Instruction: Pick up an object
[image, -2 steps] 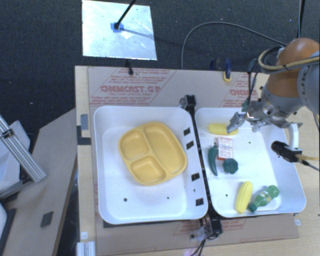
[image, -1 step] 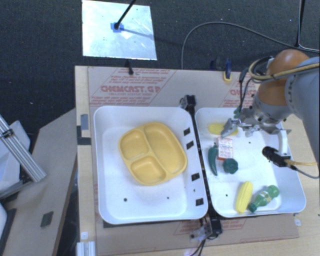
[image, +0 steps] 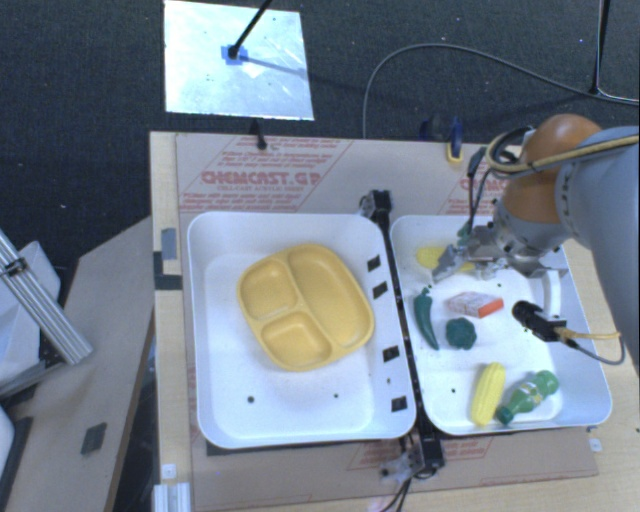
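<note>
The objects for picking lie in the right bin (image: 598, 400): a yellow piece (image: 430, 257) near its upper left corner, a dark green pepper (image: 425, 317) along the left wall, a small white and orange block (image: 474, 304) in the middle, and a dark teal lump (image: 461, 333) just below that block. Toward the near edge, a corn cob (image: 488, 392) lies beside a green bottle (image: 527, 395). The end effector (image: 462, 255) hangs low over the bin's upper part, just right of the yellow piece and above the block; whether it grips anything cannot be told. The grey arm (image: 600, 190) reaches in from the right. The left bin (image: 200, 330) holds a yellow divided plate (image: 304, 305). Both bins sit on the counter (image: 120, 330).
</note>
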